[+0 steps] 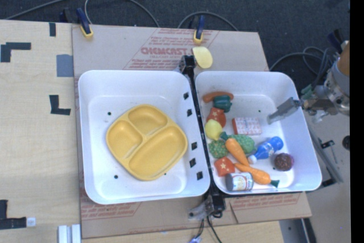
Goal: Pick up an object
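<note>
Nothing has been picked up yet, as far as the view shows. The gripper [282,110] hangs over the right bin [296,91], near that bin's right wall, its grey tip pointing in toward the toys with nothing between or under it. From this slant I cannot tell how the jaws stand.

All the candidate objects lie in the right bin's left and lower part: a small pink-and-white box [247,126] nearest the gripper tip, a blue bottle [267,148] below the box, a dark round ball [283,161] toward the bin's lower right corner, two carrots [236,151], a green leafy vegetable [244,143] and a small can [240,182] along the bin's bottom wall. The left bin [91,88] holds a yellow divided plate [147,141].

Judging by this, the whole task remains: choosing an object, descending, closing on it and lifting. The box looks the closest target.
</note>
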`<action>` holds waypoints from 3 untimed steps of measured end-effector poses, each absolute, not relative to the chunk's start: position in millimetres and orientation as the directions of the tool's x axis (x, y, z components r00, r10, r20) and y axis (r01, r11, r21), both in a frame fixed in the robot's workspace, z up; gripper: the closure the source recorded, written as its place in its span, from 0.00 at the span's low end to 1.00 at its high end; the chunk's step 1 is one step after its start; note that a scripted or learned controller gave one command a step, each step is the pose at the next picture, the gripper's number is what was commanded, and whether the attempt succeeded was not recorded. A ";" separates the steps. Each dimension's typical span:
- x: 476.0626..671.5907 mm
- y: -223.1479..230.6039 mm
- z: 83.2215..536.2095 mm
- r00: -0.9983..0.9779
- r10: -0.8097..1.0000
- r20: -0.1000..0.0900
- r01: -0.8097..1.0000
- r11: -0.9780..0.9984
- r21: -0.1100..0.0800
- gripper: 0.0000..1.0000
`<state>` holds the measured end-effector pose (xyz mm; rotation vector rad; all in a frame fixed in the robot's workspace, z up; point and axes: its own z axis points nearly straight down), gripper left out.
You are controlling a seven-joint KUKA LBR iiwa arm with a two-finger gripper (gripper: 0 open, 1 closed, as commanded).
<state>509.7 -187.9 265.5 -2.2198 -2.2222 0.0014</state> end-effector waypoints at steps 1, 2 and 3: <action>521.8 -148.9 187.2 -0.002 1.000 0.001 1.000 0.002 -0.003 0.00; 512.3 -109.1 88.5 -0.002 1.000 0.002 1.000 0.002 0.003 0.00; 515.8 -105.5 102.1 -0.003 1.000 0.010 1.000 0.003 0.009 1.00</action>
